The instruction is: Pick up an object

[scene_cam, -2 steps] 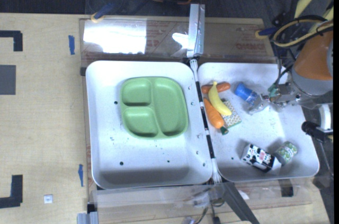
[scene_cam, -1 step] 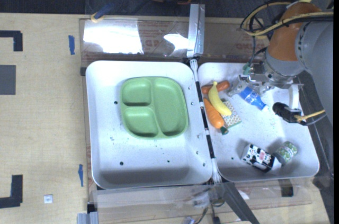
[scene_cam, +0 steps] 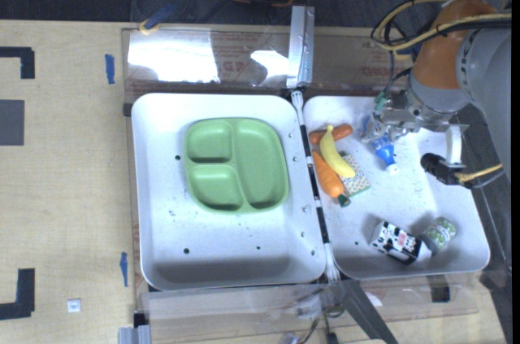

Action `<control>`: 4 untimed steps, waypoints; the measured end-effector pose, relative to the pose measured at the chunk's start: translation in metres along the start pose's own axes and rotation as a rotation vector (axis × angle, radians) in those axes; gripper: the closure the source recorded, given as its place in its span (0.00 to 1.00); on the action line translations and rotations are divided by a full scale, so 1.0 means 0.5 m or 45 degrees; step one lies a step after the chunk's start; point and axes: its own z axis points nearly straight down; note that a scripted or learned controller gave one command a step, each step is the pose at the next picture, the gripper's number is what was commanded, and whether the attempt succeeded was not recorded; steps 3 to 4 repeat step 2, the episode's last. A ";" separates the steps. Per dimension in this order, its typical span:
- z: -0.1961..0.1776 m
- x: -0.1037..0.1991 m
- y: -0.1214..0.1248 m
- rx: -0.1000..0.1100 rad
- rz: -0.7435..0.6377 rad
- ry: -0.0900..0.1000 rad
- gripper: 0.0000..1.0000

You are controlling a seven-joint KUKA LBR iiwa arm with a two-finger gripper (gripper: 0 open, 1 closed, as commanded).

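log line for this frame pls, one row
stage: reaching | gripper: over right bin, above blue object, grasp unclear | banana, carrot: by divider | green tray: left bin

**Bench: two bins on a wood top**

Light wood bench [scene_cam: 57, 212] carries two shallow white bins, side by side and touching at the centre seam. Left bin [scene_cam: 154, 196] sits mid-bench, right bin [scene_cam: 463, 228] against it, toward the arm side. Black angle marks [scene_cam: 20, 62] and short blue tape strips [scene_cam: 110, 67] lie on the bare wood left of the bins. A clear plastic panel [scene_cam: 211, 54] lies behind the left bin.
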 end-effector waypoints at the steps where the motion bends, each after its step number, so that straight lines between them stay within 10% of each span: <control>1: -0.228 0.143 -0.014 0.008 -0.164 0.005 1.00; 2: -0.340 0.134 -0.110 0.010 -0.395 0.007 1.00; 4: -0.340 0.134 -0.110 0.010 -0.395 0.007 1.00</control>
